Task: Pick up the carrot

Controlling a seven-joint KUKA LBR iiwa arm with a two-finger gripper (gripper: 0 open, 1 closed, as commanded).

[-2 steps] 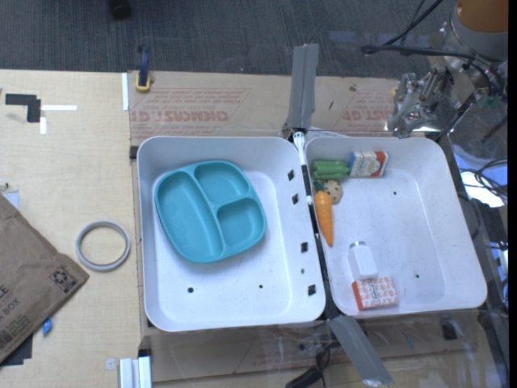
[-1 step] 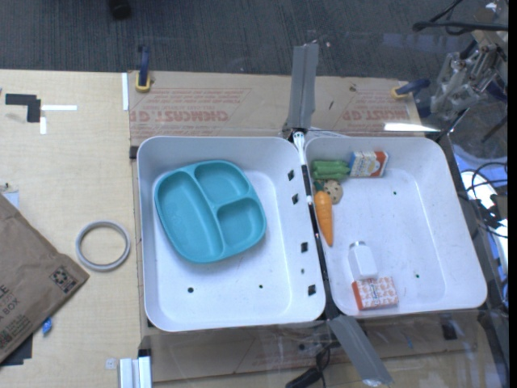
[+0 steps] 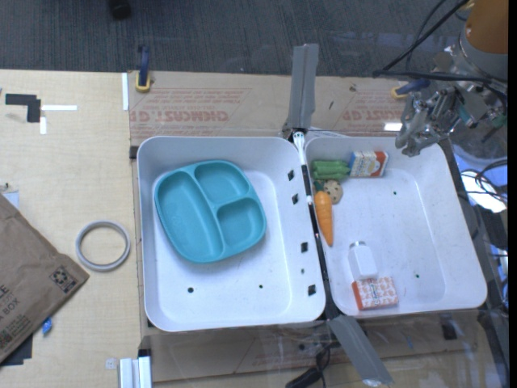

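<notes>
Against the left wall of the right bin, about halfway along it, lies the carrot, stem end toward the far side, tip toward the near side. Untouched as far as I can judge. A small cookie-like piece sits at its top, touching or nearly so. Green vegetable and a small carton are at the far left corner; a white block and a red-and-white packet sit toward the near edge.

Gripper hangs over the far right corner of that bin, well apart from the carrot, nothing between its fingers. Open or closed: can't tell, the fingertips blur into cables and wrist hardware.

Progress: basically zero. Left to do: travel across to the left wall, descend, close, lift. My read is that the wall will crowd one finger.

Left bin carries a blue divided plate. A tape ring lies on the bench at left.

Hard to see: arm is cut off at the upper right edge, only wrist and orange band visible. Carrot's wall side is hidden by the bin rim.
</notes>
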